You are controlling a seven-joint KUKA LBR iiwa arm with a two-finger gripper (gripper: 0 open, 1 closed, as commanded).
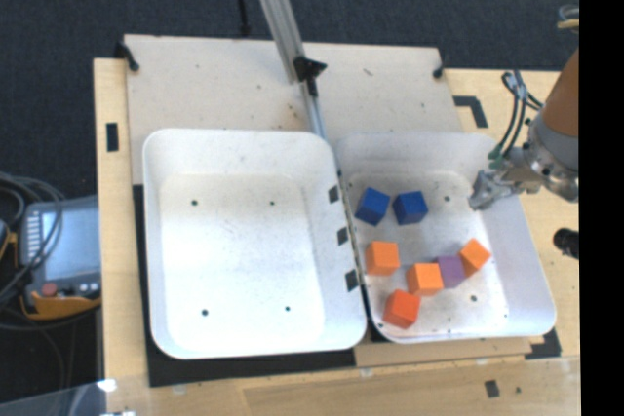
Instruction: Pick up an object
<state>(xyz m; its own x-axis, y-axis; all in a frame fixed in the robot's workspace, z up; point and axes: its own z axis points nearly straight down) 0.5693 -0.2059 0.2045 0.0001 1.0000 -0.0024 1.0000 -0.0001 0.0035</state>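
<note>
Hand (485,193): at the right bin's upper right, over its rim area, apart from all the blocks; too small and blurred to tell whether it is apart or together; nothing seen in it.
Arm (561,127): grey with orange band, reaching in from the right edge.
Right bin (517,307): white, shallow, holds seven blocks.
Blue blocks: two side by side near the bin's middle top, left one (372,206) and right one (410,207), just beside each other.
Orange blocks: one (382,257) by the left wall; one (424,278) touching the purple block (450,270); one (475,255) just right of the purple.
Red-orange block (402,308): nearest the bin's front edge.
Left bin (156,151): white, speckled with small dark marks.
Table (112,93): pale wood with black corner marks.
Writing: none readable anywhere.
Pendant (58,253): screen device with cables at far left, text illegible.
</note>
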